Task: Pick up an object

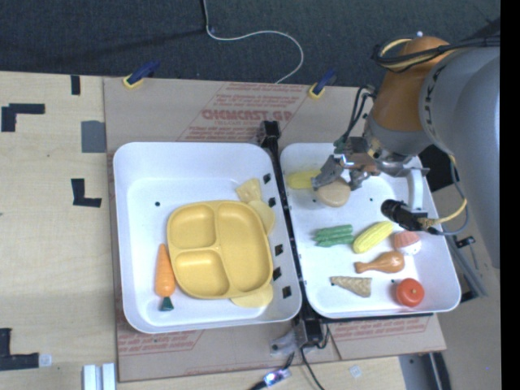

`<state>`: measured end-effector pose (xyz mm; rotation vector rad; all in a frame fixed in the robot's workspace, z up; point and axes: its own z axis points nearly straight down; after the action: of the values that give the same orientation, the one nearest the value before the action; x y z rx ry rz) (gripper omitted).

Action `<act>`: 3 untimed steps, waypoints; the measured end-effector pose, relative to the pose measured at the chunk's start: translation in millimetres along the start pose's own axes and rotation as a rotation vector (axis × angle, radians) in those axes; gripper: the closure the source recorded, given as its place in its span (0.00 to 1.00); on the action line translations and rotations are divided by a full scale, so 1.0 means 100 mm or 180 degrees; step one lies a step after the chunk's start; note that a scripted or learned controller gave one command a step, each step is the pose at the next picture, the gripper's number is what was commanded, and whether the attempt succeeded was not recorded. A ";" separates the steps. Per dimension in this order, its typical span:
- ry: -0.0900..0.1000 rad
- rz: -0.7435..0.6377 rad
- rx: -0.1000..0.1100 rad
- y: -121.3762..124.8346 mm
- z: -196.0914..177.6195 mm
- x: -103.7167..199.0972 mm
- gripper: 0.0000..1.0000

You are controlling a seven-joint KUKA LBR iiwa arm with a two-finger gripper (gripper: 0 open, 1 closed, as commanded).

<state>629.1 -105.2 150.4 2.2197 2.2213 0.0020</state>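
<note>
Tray (219, 249) and carrot (164, 276) in left bin (134, 169).

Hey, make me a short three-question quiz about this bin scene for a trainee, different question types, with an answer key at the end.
1. True or false: the carrot lies in the same bin as the yellow divided plate.
2. Multiple choice: what lies nearest the gripper? A) tomato B) tan round piece C) carrot
3. Fill in: the corn cob lies just right of the green ____.

Key: 1 true; 2 B; 3 bean pod.
</note>
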 end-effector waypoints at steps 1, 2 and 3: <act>-0.0001 -0.0001 -0.0001 -0.01 -0.42 -0.01 1.00; 0.0001 -0.0003 0.0005 -0.01 -0.75 -0.01 1.00; -0.0001 -0.0007 0.0013 -0.13 -0.71 0.40 1.00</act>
<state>615.8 -64.8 221.1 2.2193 2.2257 -0.0030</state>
